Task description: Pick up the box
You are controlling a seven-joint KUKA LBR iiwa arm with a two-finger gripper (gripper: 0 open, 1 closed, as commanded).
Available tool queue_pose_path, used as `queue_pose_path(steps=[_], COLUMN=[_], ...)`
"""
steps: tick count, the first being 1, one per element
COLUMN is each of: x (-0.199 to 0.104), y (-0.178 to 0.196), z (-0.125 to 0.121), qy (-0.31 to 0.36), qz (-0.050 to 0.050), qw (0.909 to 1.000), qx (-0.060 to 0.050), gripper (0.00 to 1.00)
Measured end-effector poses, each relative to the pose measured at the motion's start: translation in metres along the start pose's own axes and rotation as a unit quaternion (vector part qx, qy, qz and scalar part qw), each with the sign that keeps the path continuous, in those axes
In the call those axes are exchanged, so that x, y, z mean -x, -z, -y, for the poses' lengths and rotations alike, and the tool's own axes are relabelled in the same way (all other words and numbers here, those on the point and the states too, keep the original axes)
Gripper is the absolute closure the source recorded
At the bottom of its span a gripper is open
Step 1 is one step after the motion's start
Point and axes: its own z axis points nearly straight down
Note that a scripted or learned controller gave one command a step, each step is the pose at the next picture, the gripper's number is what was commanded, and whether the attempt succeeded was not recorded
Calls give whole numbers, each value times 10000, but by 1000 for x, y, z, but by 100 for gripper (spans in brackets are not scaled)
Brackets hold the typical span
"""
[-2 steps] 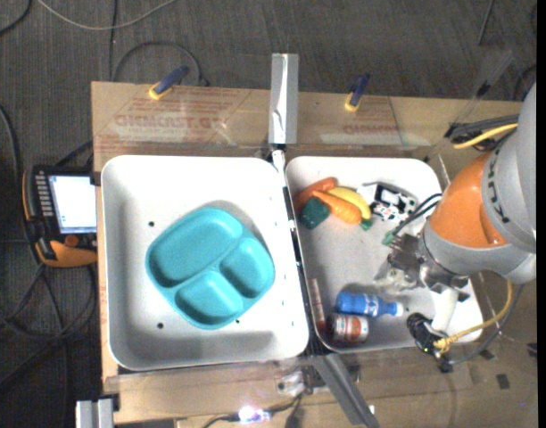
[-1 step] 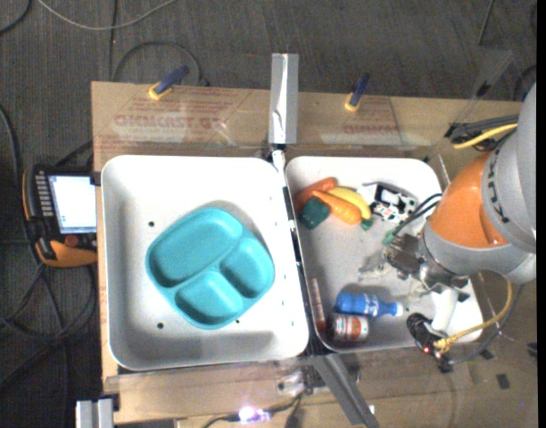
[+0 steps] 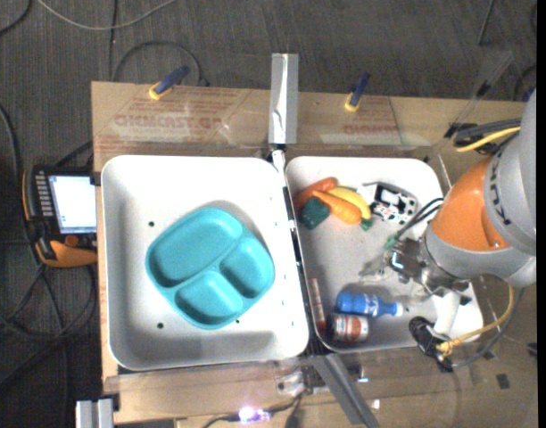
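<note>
A: Nearest the lens: arm [image 3: 487,212], grey with orange band, reaching over right bin [image 3: 425,168] from the view's right. Gripper [image 3: 400,259] low over the bin's middle. Clenched or released: cannot tell.

B: Box?

A: Box [image 3: 386,201] small, white with black markings. Toward the top of the right bin, just beside yellow banana [image 3: 349,201]. Apart from gripper.

B: Edges, room?

A: Top wall close behind box. Blue bottle [image 3: 367,306] and can [image 3: 349,328] near bottom wall. Bare floor between box and bottle. Left bin [image 3: 121,185] largely taken up by teal plate [image 3: 210,266].
</note>
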Motion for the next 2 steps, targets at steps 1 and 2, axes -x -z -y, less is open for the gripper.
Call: queue_pose_path(steps=[1,2], x=[-1,-1], y=[10,10], z=[-2,-2], qy=[7,7], qz=[2,3], qw=[10000,10000], qx=[28,27], gripper=[100,0])
